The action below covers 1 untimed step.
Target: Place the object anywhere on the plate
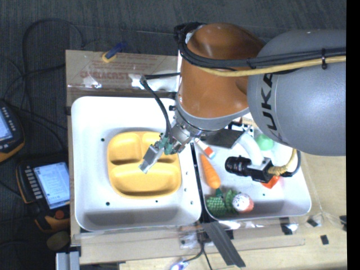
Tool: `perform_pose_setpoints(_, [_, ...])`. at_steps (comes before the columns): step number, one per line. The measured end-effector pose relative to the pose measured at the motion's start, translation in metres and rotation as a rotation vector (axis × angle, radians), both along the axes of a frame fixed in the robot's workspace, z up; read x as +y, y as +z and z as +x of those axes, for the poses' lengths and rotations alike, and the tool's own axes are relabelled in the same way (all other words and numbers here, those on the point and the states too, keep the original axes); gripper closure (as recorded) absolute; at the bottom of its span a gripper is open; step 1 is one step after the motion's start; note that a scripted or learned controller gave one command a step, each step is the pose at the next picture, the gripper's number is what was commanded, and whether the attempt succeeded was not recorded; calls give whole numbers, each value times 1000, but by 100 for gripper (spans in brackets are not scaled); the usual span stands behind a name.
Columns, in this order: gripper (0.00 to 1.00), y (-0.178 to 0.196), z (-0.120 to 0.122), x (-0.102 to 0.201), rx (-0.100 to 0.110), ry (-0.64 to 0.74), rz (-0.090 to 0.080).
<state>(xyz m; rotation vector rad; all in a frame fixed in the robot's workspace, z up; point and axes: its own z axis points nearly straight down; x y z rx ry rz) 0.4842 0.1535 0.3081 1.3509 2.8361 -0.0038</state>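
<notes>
A yellow divided plate (135, 181) lies in the left white bin (87, 167). My gripper (148, 162) hangs over the plate's middle, near the ridge between its compartments, reaching in from the upper right under the orange wrist band. A small teal-green part sits just above the gripper's tip. I cannot make out any object held there. An orange carrot (211, 173) lies in the right bin (295, 204) close to the divider between the bins.
The right bin also holds a green knobbly toy (220, 202), a white and red ball (243, 203), a green and white item (264, 143) and a small red-orange piece (272, 182). A cardboard sheet (112, 72) lies behind the left bin.
</notes>
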Motion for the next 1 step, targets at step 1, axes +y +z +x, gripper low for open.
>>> perform_pose_setpoints(1, [0,176,51,-21,-3,-74,0])
